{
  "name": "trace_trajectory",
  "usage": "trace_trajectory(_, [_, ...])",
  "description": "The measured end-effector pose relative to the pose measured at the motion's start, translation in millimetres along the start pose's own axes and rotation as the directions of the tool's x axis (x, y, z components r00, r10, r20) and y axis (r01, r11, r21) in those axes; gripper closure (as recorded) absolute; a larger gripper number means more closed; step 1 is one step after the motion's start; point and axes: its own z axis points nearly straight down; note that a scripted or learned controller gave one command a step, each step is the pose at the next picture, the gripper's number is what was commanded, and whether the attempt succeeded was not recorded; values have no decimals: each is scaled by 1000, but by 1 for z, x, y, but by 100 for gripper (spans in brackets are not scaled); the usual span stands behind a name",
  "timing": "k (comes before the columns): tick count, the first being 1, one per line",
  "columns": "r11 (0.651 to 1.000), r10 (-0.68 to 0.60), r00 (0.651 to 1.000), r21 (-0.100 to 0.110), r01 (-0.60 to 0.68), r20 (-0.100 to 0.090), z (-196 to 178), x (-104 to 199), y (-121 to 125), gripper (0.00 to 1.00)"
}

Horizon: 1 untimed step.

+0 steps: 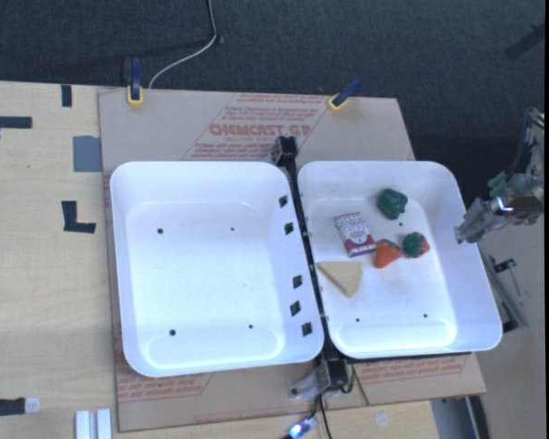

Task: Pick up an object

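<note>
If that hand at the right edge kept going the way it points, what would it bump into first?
The hand points left toward the right bin. It would likely meet the bin's near rim, then the carrot with its green top, though its height is unclear.

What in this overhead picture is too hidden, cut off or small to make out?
- Grey robot arm: cut off by the right edge; its gripper is too blurred to read.
- Small red-and-white carton: print too small.
- Dark green lump: too small to identify.
- Black cable: leaves the top edge.

Four small objects (377, 236) in right bin (439, 337)
</note>
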Motion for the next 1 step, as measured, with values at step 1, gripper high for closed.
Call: trace_trajectory(1, [1000,-9,1000,-20,10,5,-112,36,16,100])
